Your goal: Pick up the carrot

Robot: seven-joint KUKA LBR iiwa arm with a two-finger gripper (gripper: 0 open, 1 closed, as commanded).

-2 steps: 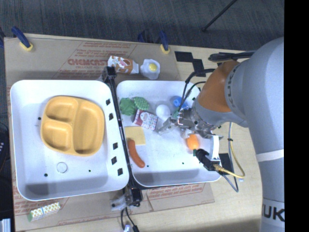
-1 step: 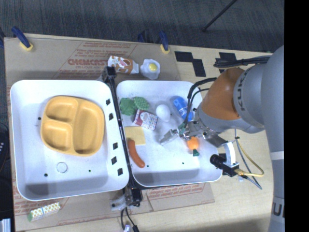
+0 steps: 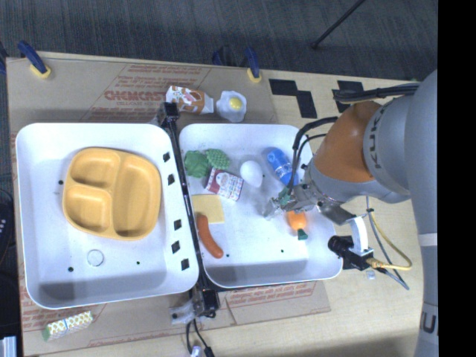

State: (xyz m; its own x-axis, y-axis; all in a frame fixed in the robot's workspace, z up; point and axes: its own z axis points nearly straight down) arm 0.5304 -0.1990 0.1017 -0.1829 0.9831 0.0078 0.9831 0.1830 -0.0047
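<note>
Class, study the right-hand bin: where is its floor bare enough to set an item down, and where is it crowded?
Bare floor lies between the hot dog and the carrot, along the right bin front wall. The back is crowded: broccoli, egg, blue bottle, with the gripper beside the carrot.

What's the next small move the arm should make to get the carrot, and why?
Probably a short shift toward the carrot to center over it, then lower. The gripper sits in the right bin just beside the carrot's upper left, not clearly around it. The carrot lies apart from the other items, so nothing crowds the approach.

Gripper low, arm bent rt.
</note>
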